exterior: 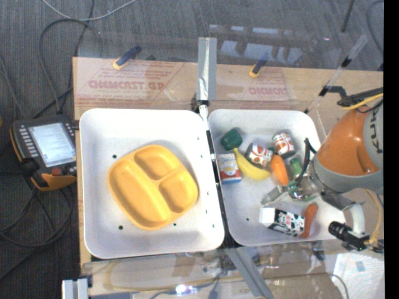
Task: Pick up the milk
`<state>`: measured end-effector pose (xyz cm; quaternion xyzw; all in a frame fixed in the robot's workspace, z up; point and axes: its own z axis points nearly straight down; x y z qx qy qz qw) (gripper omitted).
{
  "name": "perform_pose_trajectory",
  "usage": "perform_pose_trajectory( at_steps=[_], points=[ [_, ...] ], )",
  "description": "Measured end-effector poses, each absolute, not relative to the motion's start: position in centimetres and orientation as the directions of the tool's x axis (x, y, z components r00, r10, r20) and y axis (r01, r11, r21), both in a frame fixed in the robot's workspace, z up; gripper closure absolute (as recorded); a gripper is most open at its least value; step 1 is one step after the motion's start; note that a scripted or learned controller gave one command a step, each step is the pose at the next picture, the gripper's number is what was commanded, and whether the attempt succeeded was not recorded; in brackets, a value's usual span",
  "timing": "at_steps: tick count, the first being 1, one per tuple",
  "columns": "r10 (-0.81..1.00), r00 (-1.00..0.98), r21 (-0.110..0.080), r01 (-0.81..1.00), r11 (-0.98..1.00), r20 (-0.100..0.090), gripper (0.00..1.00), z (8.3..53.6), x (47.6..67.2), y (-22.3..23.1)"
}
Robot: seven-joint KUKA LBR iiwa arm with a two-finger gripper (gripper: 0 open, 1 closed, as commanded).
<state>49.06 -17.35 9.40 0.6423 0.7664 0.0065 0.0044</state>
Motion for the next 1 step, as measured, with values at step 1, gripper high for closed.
perform_pose_trajectory(
  at_steps=[1],
  points=[
    [0.973,-0.231,-0.002,0.973,0.231,-0.001,0.00,19.76,48.38,-18.18]
  ],
)
